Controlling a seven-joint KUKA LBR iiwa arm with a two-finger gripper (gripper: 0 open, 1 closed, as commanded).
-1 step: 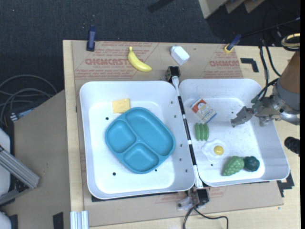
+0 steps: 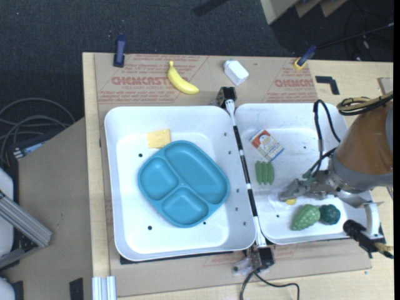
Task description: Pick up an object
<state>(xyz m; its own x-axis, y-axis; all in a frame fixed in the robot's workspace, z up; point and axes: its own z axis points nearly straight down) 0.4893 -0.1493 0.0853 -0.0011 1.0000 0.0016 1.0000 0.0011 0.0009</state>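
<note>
Your tool (image 2: 291, 194) sits low in the right bin (image 2: 284, 114); you cannot tell its opening. Just beside it lies a bumpy light-green object (image 2: 305, 217), touching a dark teal ball (image 2: 329, 215).

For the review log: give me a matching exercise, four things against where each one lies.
Things:
1 blue divided plate
2 banana
3 green pea pod
4 yellow sponge

Places:
A on the cardboard outside the bins
B in the right bin, near the divider
C in the middle of the left bin
D in the left bin, beyond the plate

Pairs: 1-C, 2-A, 3-B, 4-D
</note>
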